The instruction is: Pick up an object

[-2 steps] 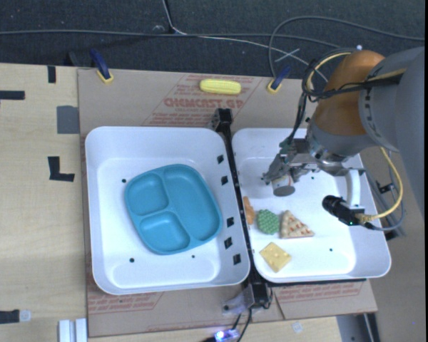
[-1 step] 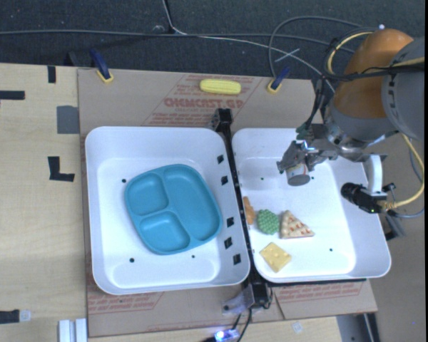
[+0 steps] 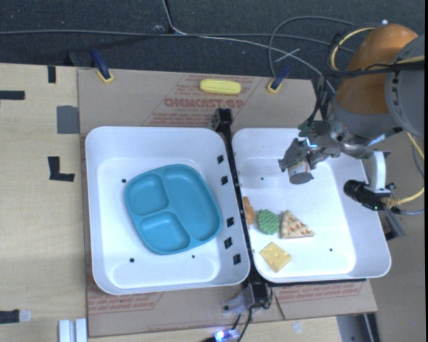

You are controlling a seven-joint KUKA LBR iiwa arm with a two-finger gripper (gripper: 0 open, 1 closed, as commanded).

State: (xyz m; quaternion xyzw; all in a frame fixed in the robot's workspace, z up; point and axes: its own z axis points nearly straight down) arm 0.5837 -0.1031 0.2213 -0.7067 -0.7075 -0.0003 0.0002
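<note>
1. We hold the gripper (image 3: 298, 168) over the upper part of the right bin (image 3: 357, 262), above bare floor; we cannot tell how it is set.
2. The candidate objects sit clustered lower in this bin: green piece (image 3: 267, 221), pizza slice (image 3: 295, 226), yellow block (image 3: 275, 256).
3. The blue tray (image 3: 172, 207) occupies the left bin (image 3: 100, 191), separating it from the targets.
</note>
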